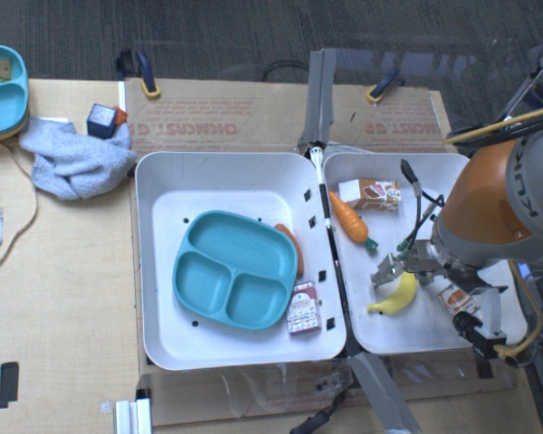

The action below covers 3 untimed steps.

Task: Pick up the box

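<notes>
A small red and white box [304, 311] lies in the left bin [154, 242], against the front right corner of a teal divided plate [234, 268]. In the right bin [380, 337], a brown and white box [373, 194] lies at the back, beside a carrot [348, 220]. My gripper [391, 269] hangs low in the right bin, just above a banana [394, 297] and in front of the carrot. It is well apart from both boxes, and nothing shows as held in it.
An orange item [290, 240] peeks out behind the plate's right edge. A red and white packet [458, 299] lies partly under my arm. Outside the bins, a grey cloth [77, 159], a blue cube [101, 120] and a teal tray [2, 89] sit at the far left.
</notes>
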Tool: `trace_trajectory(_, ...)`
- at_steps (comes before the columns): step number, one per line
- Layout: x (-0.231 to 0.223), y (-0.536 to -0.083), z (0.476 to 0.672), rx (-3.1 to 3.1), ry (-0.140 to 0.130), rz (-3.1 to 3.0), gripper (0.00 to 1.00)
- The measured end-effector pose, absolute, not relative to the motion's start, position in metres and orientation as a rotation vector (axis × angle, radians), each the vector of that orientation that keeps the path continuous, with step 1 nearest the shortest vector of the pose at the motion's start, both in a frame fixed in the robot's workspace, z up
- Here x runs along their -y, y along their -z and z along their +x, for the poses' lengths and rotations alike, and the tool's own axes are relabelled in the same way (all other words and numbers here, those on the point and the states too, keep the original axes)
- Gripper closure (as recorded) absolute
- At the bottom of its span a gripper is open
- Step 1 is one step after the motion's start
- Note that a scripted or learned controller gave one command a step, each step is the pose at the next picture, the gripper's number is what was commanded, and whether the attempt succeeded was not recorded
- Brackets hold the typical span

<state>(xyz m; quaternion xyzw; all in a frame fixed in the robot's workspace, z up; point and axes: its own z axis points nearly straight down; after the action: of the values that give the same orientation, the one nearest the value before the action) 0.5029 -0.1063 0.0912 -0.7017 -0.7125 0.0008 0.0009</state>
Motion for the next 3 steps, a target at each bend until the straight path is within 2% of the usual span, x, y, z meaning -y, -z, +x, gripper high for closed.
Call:
trace_trajectory(1, 0.097, -0.091, 0.548, 1.949, -0.003, -2.462, 0.00)
trace_trajectory(2, 0.098, -0.100, 0.548, 1.952, -0.007, -2.460, 1.00)
trace_trajectory(3, 0.099, -0.091, 0.497, 1.784, -0.006, -2.582, 1.00)
